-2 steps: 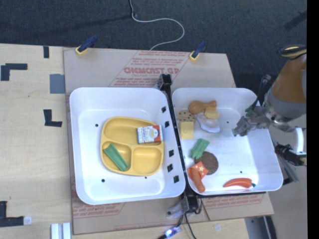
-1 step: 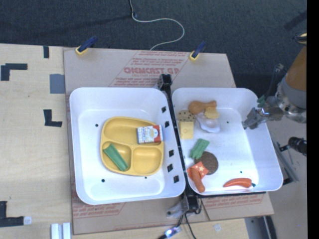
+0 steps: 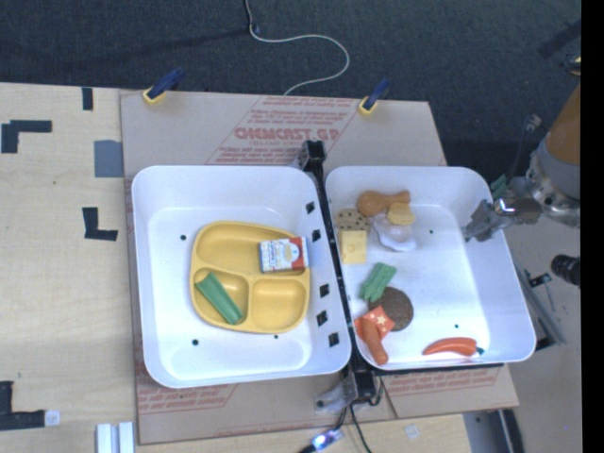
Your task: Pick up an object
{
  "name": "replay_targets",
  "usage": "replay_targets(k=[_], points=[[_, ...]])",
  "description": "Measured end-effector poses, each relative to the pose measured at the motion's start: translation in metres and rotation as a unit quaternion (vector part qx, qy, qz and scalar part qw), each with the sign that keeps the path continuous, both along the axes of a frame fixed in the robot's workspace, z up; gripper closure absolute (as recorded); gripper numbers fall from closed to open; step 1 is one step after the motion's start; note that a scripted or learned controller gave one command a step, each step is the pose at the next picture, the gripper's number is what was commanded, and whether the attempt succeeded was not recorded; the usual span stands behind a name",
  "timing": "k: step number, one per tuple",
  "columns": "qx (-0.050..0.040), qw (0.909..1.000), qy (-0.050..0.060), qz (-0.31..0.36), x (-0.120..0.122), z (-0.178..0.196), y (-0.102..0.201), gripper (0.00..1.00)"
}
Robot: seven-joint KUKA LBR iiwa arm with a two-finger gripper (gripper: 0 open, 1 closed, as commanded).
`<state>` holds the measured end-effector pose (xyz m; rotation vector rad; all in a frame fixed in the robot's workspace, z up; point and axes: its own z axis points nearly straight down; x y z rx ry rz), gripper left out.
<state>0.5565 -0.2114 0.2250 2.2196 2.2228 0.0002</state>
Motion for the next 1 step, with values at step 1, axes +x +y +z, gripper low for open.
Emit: replay_targets(k=[1], points=[[0.0009,1.0000,0.002,0.001,-0.0145,-0.0094,0.0448,1.00]])
